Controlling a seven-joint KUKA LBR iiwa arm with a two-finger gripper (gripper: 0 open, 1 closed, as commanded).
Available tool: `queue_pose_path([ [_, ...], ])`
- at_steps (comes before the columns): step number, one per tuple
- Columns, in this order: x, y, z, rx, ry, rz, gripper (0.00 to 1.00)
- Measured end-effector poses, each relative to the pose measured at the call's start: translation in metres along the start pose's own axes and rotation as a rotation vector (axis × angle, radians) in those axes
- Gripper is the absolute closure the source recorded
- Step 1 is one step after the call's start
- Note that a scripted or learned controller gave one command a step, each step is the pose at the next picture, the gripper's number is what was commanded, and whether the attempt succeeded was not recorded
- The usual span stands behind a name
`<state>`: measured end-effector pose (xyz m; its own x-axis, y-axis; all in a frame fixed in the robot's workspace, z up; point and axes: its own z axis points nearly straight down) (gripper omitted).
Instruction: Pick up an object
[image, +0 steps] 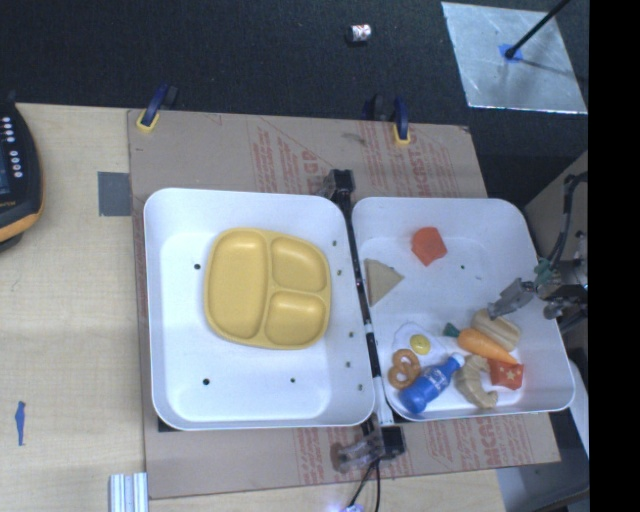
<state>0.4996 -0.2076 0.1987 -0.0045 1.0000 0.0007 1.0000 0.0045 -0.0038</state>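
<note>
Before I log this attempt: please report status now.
Gripper at right bin's right side, holding nothing seen. Carrot just below it, among crowded toys. Yellow plate in left bin.

Two white bins sat on the bench: the left bin (170, 300) held one yellow divided plate (267, 288). The right bin (470, 220) held eight items: one red block (428, 245), one tan wedge (382, 279), one fried egg (419, 345), one pretzel (404, 368), one blue bottle (432, 385), one carrot (485, 346), one bread roll (498, 328) and one red piece (506, 374) at five o'clock.
</note>
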Motion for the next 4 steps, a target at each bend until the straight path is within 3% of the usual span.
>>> queue_pose_path([
  [1,0.028,0.063,0.106,0.003,0.002,-0.006,0.00],
  [2,0.068,0.142,0.106,-0.008,0.001,-0.006,0.00],
  [3,0.028,0.158,0.105,-0.005,-0.002,0.003,0.00],
  [4,0.065,0.157,0.106,0.002,0.001,-0.003,0.00],
])
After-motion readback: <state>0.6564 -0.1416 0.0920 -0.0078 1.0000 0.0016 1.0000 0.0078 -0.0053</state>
